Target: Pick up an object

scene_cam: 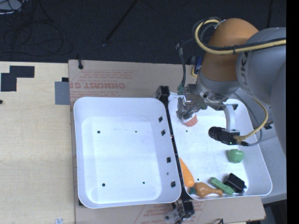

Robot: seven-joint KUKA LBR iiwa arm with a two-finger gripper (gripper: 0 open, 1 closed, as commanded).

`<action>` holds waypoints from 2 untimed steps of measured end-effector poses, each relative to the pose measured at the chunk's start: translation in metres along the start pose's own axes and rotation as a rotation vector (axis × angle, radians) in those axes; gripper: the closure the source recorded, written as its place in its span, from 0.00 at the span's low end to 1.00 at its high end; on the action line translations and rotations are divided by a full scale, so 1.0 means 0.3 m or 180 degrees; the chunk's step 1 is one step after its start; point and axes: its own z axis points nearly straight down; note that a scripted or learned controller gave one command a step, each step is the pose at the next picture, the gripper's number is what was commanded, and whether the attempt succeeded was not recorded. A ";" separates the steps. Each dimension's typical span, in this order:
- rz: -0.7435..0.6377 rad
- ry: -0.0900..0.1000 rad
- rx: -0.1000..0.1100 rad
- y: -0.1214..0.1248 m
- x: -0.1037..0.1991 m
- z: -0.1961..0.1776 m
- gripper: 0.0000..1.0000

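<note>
Nearest the camera, along the bottom edge of the right-hand shallow white plastic bin (261,171), lies a cluster I have not touched: an orange carrot-shaped toy (186,172) against the divider, a tan duck-like plastic piece (205,189), a green elongated plastic piece (221,185) and a small black block (234,182). A little higher, toward the right of the frame, a rounded light-green toy (236,155) sits alone on the bin floor.

Farther up, in the upper left part of that bin, my two-finger gripper (187,112) hangs right over a small reddish-pink object (189,121), which seems to be my target. The fingers are dark and bunched against it, so I cannot tell whether they are spread or closed, nor whether the object is between them or just beneath.

The left-hand shallow white plastic bin (84,125) fills the centre-left of the frame.

My judgement: the approach looks done; a confirmed grasp and the lift are left.
</note>
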 end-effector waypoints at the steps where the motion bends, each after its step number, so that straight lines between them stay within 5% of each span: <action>1: 0.0004 -0.0001 0.0021 -0.159 0.228 0.186 1.00; 2: 0.0008 0.0001 -0.0065 -0.090 0.300 -0.329 1.00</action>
